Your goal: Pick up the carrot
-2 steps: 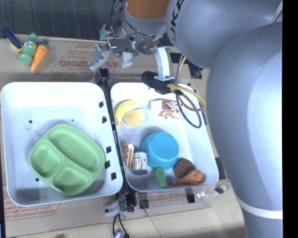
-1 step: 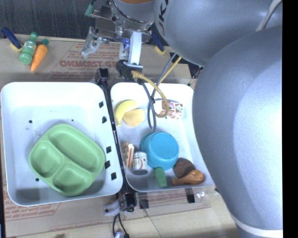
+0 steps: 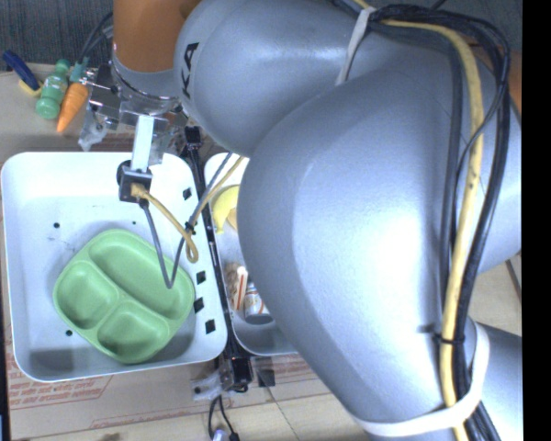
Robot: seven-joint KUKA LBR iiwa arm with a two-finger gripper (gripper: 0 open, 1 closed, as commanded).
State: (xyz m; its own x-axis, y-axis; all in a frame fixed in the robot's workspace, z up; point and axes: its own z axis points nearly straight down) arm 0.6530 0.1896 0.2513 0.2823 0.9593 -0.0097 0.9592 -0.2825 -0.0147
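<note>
1. Gripper [image 3: 138, 122] hung at the top rim of the left bin [image 3: 18, 246], under the orange wrist band; how it stood, shut or spread, could not be told, and nothing showed held in it.
2. A green divided tray [image 3: 110, 301] lay in that bin, nearer the camera.
3. The carrot [image 3: 71, 107] lay outside the bin on the bench [image 3: 37, 73], just left of the gripper, its long axis slanting, beside a green toy [image 3: 50, 96].

Grey rounded arm [image 3: 367, 219], orange band [image 3: 151, 16], yellow & black cables [image 3: 464, 200]
</note>
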